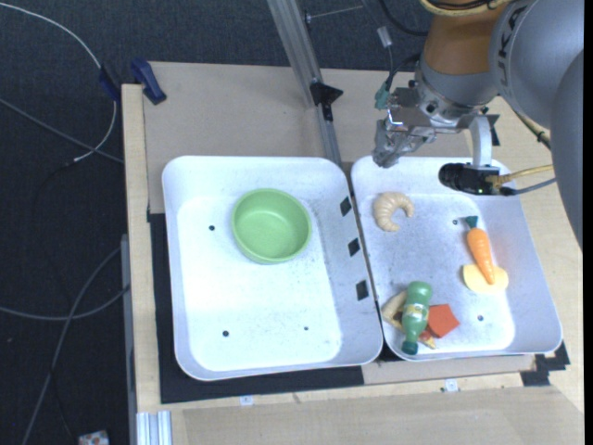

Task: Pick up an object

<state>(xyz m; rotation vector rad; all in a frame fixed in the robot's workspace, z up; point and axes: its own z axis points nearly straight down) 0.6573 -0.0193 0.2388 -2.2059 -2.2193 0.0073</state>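
My gripper point(387, 152) hangs over the far left edge of the right bin point(528, 248), above and a little beyond a pale croissant point(393, 209). Nothing shows between its fingers. An orange carrot point(480, 247) lies at the right of that bin, with a yellow slice point(482, 278) just below it. In the near left corner sit a green bottle point(414, 315), an orange-red block point(443, 321) and a small tan piece point(396, 308). A green bowl point(271, 224) stands upright in the left bin point(204, 276).
A metal pole point(301, 54) slants across the bench behind the bins. Black clips point(353, 245) run along the seam between the two bins. A blue clamp point(146, 80) sits at the bench's far left corner.
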